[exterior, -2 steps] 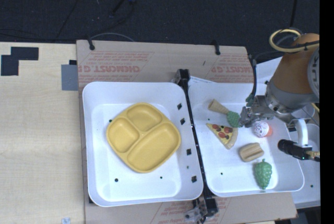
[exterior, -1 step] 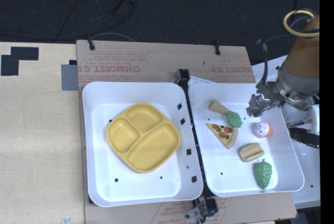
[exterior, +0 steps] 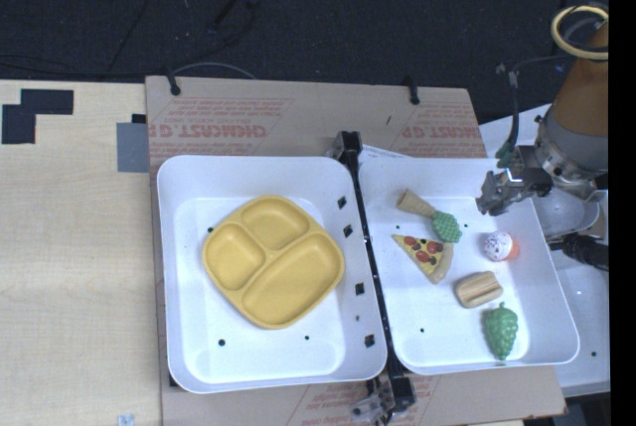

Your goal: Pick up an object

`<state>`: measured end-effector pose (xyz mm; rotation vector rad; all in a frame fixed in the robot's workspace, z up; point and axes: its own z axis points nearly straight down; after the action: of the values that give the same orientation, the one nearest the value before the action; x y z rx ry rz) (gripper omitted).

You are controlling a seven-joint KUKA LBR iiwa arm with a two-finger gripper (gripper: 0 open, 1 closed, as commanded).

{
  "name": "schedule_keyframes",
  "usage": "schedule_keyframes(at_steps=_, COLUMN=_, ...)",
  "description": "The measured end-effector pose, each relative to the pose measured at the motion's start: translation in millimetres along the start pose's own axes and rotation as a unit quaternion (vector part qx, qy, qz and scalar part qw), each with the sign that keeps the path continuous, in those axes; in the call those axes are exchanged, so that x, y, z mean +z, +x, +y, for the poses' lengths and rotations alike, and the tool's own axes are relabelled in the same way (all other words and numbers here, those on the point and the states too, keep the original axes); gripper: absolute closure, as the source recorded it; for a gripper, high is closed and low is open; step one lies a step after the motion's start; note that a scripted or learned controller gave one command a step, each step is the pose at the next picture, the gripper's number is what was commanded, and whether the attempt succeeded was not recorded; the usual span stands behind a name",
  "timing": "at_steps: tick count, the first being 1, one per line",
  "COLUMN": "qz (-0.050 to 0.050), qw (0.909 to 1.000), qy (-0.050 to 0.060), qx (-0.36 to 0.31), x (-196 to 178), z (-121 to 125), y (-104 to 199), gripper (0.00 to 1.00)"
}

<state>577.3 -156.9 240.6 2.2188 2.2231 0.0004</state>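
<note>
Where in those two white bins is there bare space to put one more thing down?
Left bin: only a bare strip around the yellow divided plate. Right bin: bare floor near its front-left corner, below the pizza slice. Crowded among brush, ball, bread, grapes.

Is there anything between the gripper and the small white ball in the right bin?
Nothing visible is in the way. The gripper is above the right bin's far right part, and the ball lies just nearer the camera, with bare bin floor between. The pizza slice and bread lie aside.
</note>
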Motion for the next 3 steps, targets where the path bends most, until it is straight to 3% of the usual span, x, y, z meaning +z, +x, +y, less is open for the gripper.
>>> schedule_keyframes(at_steps=2, qz=0.002, qw=1.0, qy=0.004, qx=-0.001, x=13.4, z=-45.5, y=107.1, gripper=1.0)
schedule_keyframes(at_steps=3, qz=0.002, qw=1.0, qy=0.003, qx=-0.002, x=13.1, z=-52.3, y=167.0, gripper=1.0)
